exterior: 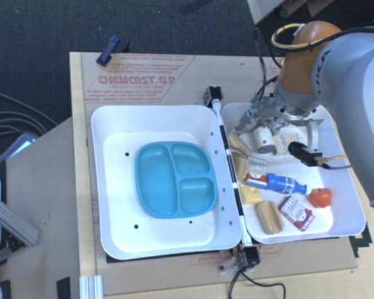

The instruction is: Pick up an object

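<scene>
The grey arm (355, 86) reaches in from the right. Its hand (260, 123) is low over the far part of the right bin (340, 220). I cannot tell if the hand is apart or together, because it is too hard to see from up here. A small white cup (263, 139) lies on its side just by the hand, on the near side of it. I cannot tell if the cup is held. More things lie in the same bin. A blue and white tube (280, 183) lies flat in the middle. An orange thing (321, 197) sits just to the right of the tube. A red and white packet (297, 212) and a tan bun (269, 217) lie side by side near the front. A yellow piece (251, 195) is beside the bin's left wall, just far of the bun. The left bin (112, 142) holds a blue plate (176, 179) with three parts, lying flat in the middle. Both bins sit on a brown surface (137, 83) with red letters on it. A little blue clip (109, 50) lies at the far left corner of the surface, well apart from the bins.
</scene>
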`<state>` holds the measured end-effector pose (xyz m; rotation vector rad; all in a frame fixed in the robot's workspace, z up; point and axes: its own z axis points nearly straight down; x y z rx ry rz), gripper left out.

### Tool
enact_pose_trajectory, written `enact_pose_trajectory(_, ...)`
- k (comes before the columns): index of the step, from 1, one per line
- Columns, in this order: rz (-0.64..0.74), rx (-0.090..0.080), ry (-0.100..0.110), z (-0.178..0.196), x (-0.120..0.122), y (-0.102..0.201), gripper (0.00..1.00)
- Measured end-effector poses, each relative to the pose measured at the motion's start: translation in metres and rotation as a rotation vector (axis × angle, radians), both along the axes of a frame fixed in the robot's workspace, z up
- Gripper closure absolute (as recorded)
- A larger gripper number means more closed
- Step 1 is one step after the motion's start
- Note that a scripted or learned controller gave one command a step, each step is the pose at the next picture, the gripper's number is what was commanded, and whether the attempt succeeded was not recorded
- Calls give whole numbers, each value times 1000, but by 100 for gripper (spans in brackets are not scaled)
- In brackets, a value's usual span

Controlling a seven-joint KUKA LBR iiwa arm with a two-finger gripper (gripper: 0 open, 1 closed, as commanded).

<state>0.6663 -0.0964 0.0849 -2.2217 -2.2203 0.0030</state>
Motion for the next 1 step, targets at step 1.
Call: enact_pose_trajectory(1, 0, 0, -1, 10, 1, 0, 100)
